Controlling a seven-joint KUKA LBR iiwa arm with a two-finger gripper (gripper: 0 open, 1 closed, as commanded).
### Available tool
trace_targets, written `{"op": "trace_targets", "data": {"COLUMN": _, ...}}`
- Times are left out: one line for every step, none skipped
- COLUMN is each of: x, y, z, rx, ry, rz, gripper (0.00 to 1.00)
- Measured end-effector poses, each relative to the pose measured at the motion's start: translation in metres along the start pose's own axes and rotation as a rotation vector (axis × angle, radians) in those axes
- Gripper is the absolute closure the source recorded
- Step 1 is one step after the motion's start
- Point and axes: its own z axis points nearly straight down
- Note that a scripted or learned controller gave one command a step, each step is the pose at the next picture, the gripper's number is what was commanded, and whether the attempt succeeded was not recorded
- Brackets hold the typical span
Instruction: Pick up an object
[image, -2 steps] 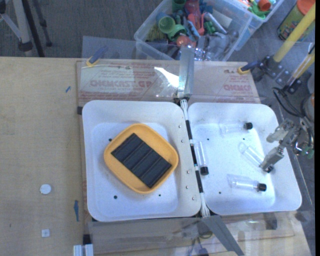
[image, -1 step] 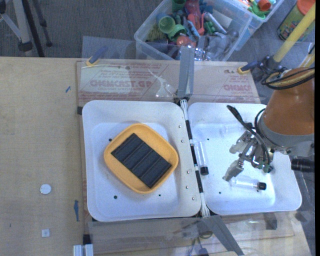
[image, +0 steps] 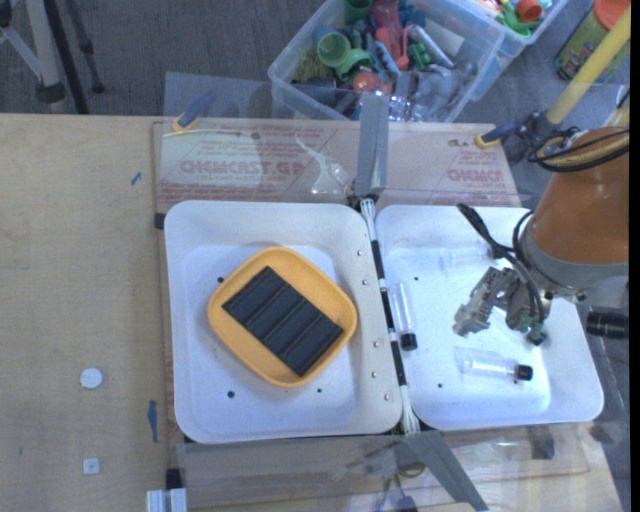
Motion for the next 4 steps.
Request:
{"op": "trace_targets", "data": {"x": 0.0, "y": 0.0, "z": 0.0, "rx": 0.0, "ry": 0.0, "rz": 0.0, "gripper": 0.0}}
{"op": "trace_targets", "data": {"x": 0.027, "y": 0.074, "z": 0.013, "rx": 0.002, "ry": 0.008, "rz": -0.363, "gripper": 0.0}}
{"op": "trace_targets", "data": {"x": 0.002, "y": -0.005, "z": -0.062, "rx": 0.002, "ry": 0.003, "rz": -0.466, "gripper": 0.0}}
{"op": "trace_targets", "data": {"x": 0.0, "y": -0.003, "z": -0.074, "rx": -0.002, "ry": -0.006, "rz": -0.464, "gripper": 1.0}}
